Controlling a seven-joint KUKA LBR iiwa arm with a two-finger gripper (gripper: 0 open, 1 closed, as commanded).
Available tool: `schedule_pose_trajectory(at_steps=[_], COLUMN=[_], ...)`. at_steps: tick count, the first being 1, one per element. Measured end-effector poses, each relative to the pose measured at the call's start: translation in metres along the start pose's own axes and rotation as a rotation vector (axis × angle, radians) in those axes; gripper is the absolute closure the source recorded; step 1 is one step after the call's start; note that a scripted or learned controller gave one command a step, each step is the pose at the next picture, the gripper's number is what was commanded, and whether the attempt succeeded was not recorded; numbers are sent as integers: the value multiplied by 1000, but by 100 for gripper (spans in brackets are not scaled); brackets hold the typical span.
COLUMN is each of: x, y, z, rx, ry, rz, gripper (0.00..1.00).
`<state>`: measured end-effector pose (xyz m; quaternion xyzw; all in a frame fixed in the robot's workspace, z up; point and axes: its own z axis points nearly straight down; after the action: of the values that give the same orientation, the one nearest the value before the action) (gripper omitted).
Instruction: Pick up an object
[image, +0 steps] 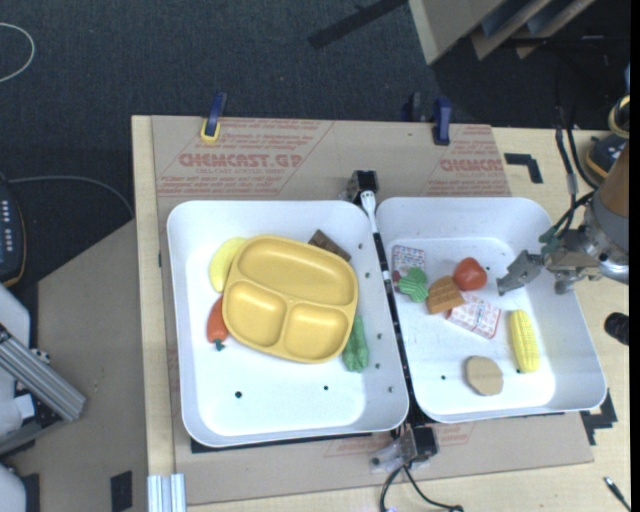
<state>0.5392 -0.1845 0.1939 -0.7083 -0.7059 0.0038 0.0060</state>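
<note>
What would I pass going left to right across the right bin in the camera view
Green toy vegetable → orange piece → red tomato → tan round piece, nearer the front → corn cob → pincer at the bin's right side.

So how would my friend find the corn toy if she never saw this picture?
Look at the right white bin, the one without the big yellow tray. Go to its right side, below the grey gripper, and find the corn lying lengthwise near the rim. It is the only long, bumpy, bright yellow thing there; the round tan cookie beside it is flat and brown.
</note>
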Motion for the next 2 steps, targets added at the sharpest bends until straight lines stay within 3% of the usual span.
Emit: schedule_pose_trajectory(at_steps=[1,2], x=[0,0], y=[3,1], z=[-8,56], rx=[-14,-7], ry=[-4,-1], rz=[-3,-3], gripper=[0,0])
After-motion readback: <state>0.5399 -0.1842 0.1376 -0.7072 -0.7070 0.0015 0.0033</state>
